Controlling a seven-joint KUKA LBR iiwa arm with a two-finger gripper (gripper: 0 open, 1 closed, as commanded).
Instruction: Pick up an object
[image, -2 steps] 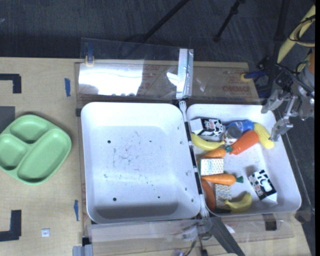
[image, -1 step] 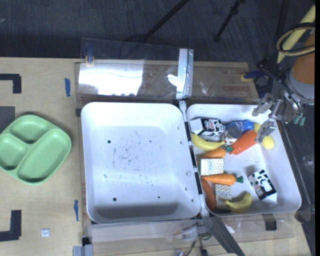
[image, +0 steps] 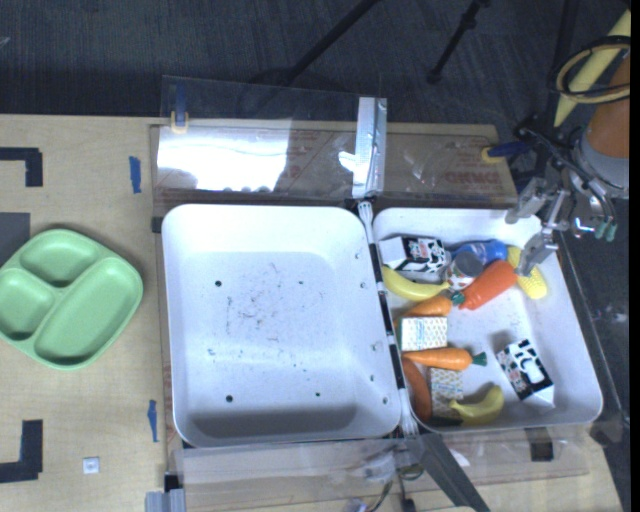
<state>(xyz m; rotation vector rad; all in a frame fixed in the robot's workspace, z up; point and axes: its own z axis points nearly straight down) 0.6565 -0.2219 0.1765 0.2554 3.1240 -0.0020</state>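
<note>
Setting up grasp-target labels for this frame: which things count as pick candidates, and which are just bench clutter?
Job-relevant:
gripper, above the right bin's far edge
right bin
carrots
bananas
black-and-white cartons

Lying about:
left bin
green divided plate, on the bench left of the bins
clear panel behind the bins

End effector (image: 540, 232) low at right (arm angled)

dark carpet floor (image: 200, 40) behind a pale wooden bench (image: 80, 420).
</note>
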